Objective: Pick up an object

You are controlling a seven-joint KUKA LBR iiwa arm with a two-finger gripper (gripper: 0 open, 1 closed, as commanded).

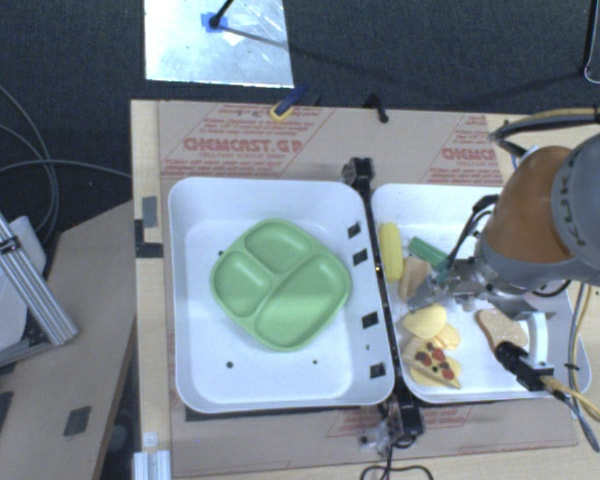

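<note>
This is a robotics lab set up for grasping trials, not a home or kitchen. Two shallow white bins (pixel 270 193) sit side by side on a cardboard sheet (pixel 250 138) printed with red lettering, over a plain bench (pixel 90 268). Dark carpet (pixel 60 58) lies beyond, crossed by loose black cables (pixel 20 168). At the left stands an aluminium framing rail (pixel 15 268); far behind lies a shiny metal plate (pixel 215 28). The food pieces in the right bin look like plastic toys
</note>
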